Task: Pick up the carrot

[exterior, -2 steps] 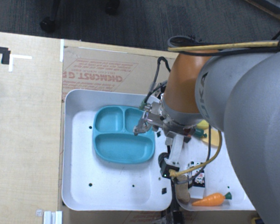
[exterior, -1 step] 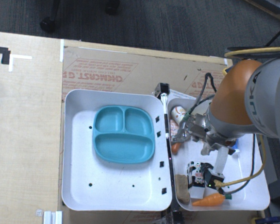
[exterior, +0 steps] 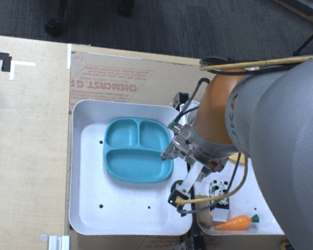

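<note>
Orange carrot (exterior: 234, 223), green top, lying flat along near rim of right bin

— Where's the tray (exterior: 137, 157)?
— In the left bin (exterior: 85, 197), toward its far side.
— And the carrot (exterior: 235, 223)?
— In the right bin (exterior: 261, 204), at its near edge, lying flat.
— The gripper (exterior: 178, 197)?
— Between them, over the bins' shared edge, left of the carrot and apart from it.

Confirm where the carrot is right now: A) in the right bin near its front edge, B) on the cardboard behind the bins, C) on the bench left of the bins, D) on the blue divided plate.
A: the carrot lies on the floor of the right bin near its front edge, apart from the blue plate in the left bin.
</note>
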Robot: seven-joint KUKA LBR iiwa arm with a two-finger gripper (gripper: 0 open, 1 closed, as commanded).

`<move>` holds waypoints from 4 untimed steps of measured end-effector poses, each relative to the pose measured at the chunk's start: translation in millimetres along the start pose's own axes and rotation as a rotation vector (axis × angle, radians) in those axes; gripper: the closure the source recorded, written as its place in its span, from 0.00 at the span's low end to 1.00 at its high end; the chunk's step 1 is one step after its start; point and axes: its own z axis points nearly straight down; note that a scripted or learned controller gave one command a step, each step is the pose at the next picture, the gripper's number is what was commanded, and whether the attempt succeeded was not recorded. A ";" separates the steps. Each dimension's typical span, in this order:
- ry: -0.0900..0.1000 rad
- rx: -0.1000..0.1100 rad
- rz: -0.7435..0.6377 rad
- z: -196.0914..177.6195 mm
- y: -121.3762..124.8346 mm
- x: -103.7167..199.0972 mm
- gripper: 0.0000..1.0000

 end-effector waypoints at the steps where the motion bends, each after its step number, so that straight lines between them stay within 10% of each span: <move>1: -0.003 0.001 -0.007 -8.3 1.4 0.2 1.00; 2: -0.001 -0.002 0.030 -95.8 19.3 -48.4 1.00; 3: -0.001 0.003 -0.529 0.7 16.3 -46.1 1.00; 4: 0.000 -0.001 -0.202 0.1 22.1 -53.4 1.00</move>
